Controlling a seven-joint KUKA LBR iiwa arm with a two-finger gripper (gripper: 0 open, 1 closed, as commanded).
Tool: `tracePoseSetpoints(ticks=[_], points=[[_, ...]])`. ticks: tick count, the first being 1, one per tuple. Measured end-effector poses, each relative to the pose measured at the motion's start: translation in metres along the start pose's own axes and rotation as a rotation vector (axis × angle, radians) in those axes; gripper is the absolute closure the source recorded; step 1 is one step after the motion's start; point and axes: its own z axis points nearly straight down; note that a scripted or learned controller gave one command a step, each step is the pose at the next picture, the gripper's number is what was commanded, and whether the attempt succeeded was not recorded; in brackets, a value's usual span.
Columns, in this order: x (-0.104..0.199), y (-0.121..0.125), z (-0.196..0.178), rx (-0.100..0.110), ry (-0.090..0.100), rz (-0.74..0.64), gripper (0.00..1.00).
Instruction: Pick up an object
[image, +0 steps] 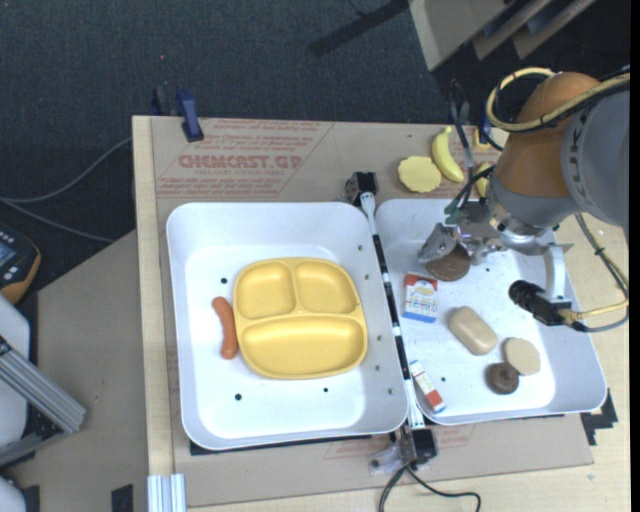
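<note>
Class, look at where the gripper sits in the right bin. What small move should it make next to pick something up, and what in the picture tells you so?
Probably a short descent straight down, then close. The gripper hangs over the brown round object at the back of the right bin, partly covering it, and nothing shows between its fingers yet. The nearby small carton lies apart, so it shouldn't interfere.

Grey arm, orange band, yellow cable, metal claw

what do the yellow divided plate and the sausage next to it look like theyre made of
The yellow divided plate looks like moulded plastic: uniform colour, soft sheen, rounded compartment walls. The sausage appears to be toy plastic or rubber, smooth and evenly orange-red; which one can't be told.
</note>
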Motion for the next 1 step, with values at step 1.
tracePoseSetpoints(ticks=[1], points=[[0.0420,-0.0477,-0.0412,0.010,0.002,0.003,1.00]])
